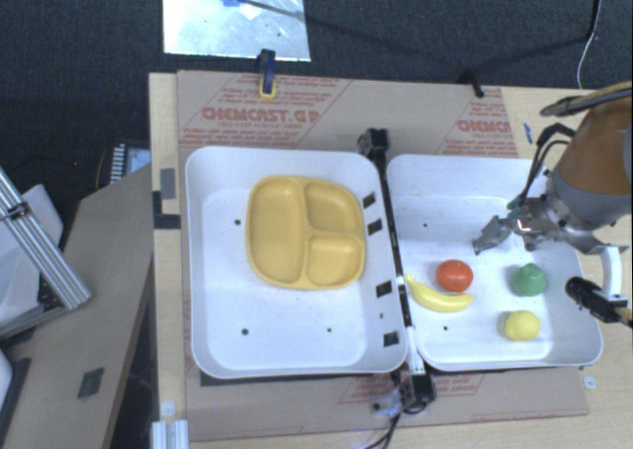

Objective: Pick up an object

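Note:
The right bin (435,195) holds a red tomato (454,275), a yellow banana (438,298) just below and left of it, a green fruit (529,280) and a yellow lemon (521,324). My gripper (492,236) hangs over the middle of this bin, pointing left, above and to the right of the tomato and left of the green fruit. Nothing shows in its grasp. The arm's grey wrist and orange band (593,155) cover the bin's right side.
The left bin (213,318) carries a yellow divided plate (304,231). A black divider (388,239) runs between the two bins. A dark fitting (593,299) sticks out near the right bin's right rim. Brown cardboard (297,111) lies under both bins.

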### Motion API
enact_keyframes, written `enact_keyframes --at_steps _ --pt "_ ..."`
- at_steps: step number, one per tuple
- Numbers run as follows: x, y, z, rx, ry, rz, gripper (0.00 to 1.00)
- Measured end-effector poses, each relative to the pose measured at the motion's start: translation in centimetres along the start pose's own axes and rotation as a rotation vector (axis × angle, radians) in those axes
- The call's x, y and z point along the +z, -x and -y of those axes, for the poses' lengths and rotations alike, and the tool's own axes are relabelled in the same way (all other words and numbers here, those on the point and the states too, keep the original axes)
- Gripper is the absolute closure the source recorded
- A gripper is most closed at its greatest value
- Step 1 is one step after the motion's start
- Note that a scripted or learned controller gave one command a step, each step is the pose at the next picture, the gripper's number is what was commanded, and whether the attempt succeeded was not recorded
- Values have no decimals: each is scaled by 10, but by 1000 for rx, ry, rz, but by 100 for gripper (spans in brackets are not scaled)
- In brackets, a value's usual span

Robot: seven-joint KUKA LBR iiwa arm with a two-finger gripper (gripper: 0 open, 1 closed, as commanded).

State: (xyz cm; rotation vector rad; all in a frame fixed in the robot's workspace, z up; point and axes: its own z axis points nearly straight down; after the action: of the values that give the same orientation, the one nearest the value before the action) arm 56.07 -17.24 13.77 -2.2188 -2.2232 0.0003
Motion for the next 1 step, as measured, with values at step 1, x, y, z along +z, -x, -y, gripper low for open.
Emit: enact_keyframes --at_steps 1 --pt "51 0 -1 1 1 0 0"
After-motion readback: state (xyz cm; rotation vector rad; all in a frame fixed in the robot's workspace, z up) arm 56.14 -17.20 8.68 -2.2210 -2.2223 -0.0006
